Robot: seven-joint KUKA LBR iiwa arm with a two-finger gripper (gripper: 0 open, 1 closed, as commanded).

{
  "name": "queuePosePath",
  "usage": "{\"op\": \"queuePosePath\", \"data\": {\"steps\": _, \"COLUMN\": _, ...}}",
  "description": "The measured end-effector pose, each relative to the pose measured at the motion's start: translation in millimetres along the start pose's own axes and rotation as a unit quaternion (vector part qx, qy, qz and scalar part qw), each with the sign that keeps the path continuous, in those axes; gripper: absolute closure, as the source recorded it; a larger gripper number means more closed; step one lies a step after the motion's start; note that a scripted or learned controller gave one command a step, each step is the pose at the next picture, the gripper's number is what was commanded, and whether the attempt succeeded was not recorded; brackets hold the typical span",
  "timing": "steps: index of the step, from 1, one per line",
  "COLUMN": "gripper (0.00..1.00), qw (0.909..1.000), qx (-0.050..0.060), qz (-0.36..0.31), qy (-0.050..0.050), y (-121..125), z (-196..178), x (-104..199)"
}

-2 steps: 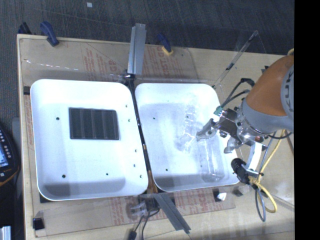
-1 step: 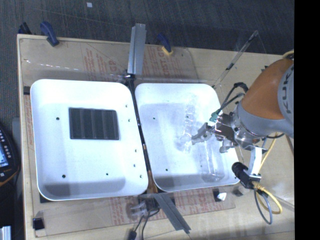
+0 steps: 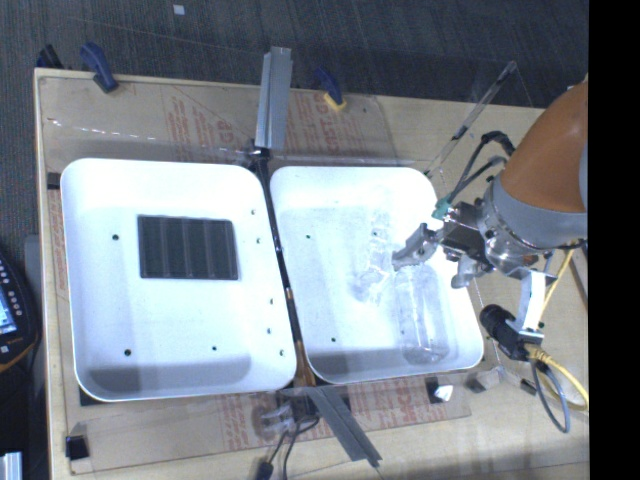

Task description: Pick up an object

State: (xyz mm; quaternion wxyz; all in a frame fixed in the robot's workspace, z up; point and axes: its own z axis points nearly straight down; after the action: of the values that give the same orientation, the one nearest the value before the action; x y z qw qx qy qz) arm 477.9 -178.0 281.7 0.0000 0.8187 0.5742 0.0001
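Bench (image 3: 150, 118) — two white bins (image 3: 100, 368) (side by side).

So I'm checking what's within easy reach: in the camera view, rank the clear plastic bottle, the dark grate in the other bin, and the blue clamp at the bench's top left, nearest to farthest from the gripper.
1. Clear plastic bottle, in the right bin just below the gripper.
2. Dark grate, in the left bin.
3. Blue clamp, at the bench's far top-left corner.
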Motion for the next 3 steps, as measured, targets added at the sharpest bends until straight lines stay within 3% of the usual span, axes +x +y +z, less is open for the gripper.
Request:
{"op": "queuePosePath", "data": {"steps": 1, "gripper": 0.0, "qw": 0.9965, "qx": -0.001, "qz": -0.083, "qy": 0.0, "y": 15, "z": -4, "x": -20}}
{"op": "queuePosePath", "data": {"steps": 2, "gripper": 0.0, "qw": 0.9977, "qx": -0.001, "qz": -0.068, "qy": 0.0, "y": 7, "z": -52, "x": -20}}
{"op": "queuePosePath", "data": {"steps": 3, "gripper": 0.0, "qw": 0.9988, "qx": 0.001, "qz": -0.048, "qy": 0.0, "y": 8, "z": -16, "x": -22}}
